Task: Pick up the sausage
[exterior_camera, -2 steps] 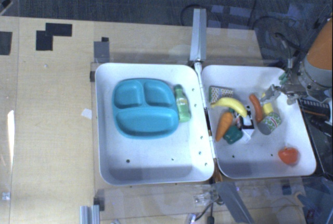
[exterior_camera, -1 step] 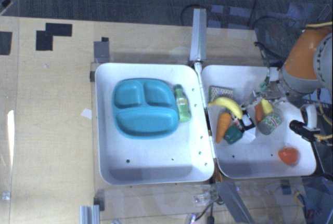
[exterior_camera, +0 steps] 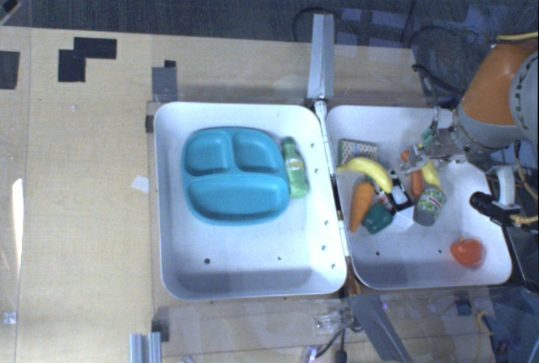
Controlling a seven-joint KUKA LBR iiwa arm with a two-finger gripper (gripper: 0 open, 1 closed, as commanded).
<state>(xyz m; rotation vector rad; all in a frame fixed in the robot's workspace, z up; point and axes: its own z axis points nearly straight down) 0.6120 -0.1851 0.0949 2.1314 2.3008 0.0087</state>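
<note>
1. Nearest the lens, low in the frame, sits the left bin's front wall (exterior_camera: 253, 290).
2. That bin holds a blue tray (exterior_camera: 236, 174) and a green bottle (exterior_camera: 294, 168).
3. At right centre, the gripper (exterior_camera: 431, 149) hovers over the clutter; whether the claw is parted, I cannot tell.
4. What looks like the sausage (exterior_camera: 416, 181) lies beside a can (exterior_camera: 429, 205); better to descend straight, clear of the banana (exterior_camera: 369, 170).

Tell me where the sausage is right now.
In the camera view, the sausage lies in the right bin, upper middle, between the banana and a small can, below the gripper.
</note>
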